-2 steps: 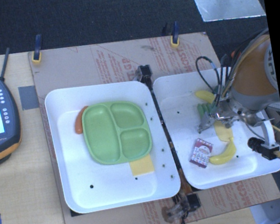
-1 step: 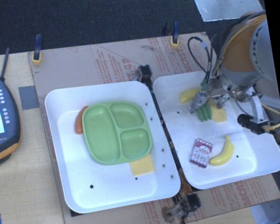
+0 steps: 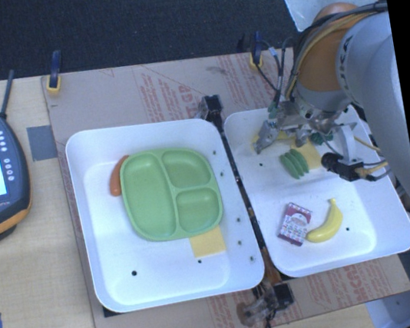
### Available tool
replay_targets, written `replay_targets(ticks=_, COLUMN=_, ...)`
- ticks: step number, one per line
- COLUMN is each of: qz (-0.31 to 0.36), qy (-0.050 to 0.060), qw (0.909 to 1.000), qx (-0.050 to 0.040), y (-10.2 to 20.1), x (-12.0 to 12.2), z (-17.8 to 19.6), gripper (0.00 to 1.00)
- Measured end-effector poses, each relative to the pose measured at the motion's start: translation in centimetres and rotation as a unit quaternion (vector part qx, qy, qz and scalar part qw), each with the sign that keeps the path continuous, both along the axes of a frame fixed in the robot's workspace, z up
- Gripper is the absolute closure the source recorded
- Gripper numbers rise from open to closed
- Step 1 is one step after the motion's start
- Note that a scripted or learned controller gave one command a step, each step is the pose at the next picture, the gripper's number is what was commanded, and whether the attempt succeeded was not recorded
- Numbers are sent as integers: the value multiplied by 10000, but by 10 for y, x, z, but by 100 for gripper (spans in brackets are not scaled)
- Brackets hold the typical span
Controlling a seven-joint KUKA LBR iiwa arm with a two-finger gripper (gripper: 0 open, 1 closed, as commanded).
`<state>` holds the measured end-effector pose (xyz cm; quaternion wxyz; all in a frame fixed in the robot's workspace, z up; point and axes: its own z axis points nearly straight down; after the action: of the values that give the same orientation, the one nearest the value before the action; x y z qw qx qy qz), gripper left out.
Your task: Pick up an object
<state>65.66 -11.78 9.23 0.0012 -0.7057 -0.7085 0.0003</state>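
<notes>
Camera view: the gripper (image 3: 290, 128) sits at 12 o'clock in the right bin (image 3: 389, 241); finger state cannot be told. The green object (image 3: 294, 163) lies just below at 6 o'clock. Risk: an off-centre descent may push it against the yellow piece (image 3: 310, 154).

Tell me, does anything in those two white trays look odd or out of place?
Slightly. In the left bin, the green divided plate lies on top of two things: an orange item peeks from under its left edge and a yellow slice from under its lower edge. Nothing looks spilled or broken.
</notes>
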Motion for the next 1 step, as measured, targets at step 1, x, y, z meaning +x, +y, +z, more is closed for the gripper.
replay_targets(ticks=1, qz=-2, qy=10, qw=10000, qx=-8, y=-18, x=-32, z=-1, gripper=0)
